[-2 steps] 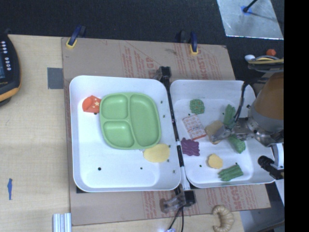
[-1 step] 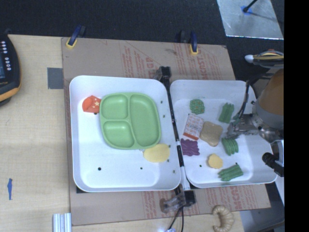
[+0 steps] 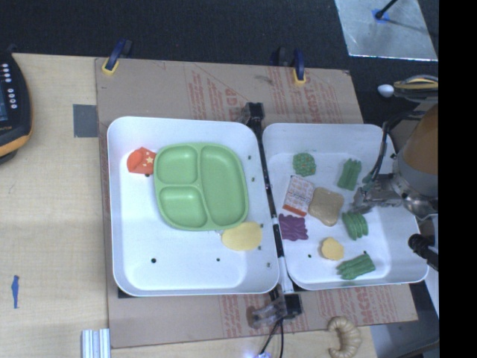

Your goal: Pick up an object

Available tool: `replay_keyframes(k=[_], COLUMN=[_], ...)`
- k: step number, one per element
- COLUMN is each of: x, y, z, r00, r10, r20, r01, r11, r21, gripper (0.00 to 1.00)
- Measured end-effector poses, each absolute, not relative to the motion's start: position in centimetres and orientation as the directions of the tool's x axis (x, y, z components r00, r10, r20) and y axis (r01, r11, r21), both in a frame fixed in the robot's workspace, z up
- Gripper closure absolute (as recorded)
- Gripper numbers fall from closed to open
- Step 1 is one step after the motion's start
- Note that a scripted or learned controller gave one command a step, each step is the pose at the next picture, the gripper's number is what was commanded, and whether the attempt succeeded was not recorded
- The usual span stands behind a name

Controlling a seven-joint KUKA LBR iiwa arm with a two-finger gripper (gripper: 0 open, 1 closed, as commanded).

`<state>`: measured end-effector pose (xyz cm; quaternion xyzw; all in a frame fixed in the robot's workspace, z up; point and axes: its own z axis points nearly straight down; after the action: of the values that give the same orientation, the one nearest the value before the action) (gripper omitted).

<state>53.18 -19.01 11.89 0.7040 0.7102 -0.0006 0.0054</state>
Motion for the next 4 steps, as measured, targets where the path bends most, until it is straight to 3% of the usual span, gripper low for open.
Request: replay_keyframes(k=[1, 2, 3, 4], x=[53.2, 53.2, 59.0, 64.8], y=[-19.1, -19.1, -13.9, -10.7], z=[12.9, 12.9, 9.0, 9.3], r00=[-0.01, -0.012, -0.012, -0.008], r10=[1.0, 1.0, 1.0, 1.0], r20=[-0.01, -0.01, 0.001, 0.001], r01=[1.0, 1.0, 1.0, 1.0], r11=[0.011, 0.012, 0.012, 0.008], r21=[0.006, 0.005, -0.001, 0.003], gripper=[1.0, 0.0, 0.0, 0.0])
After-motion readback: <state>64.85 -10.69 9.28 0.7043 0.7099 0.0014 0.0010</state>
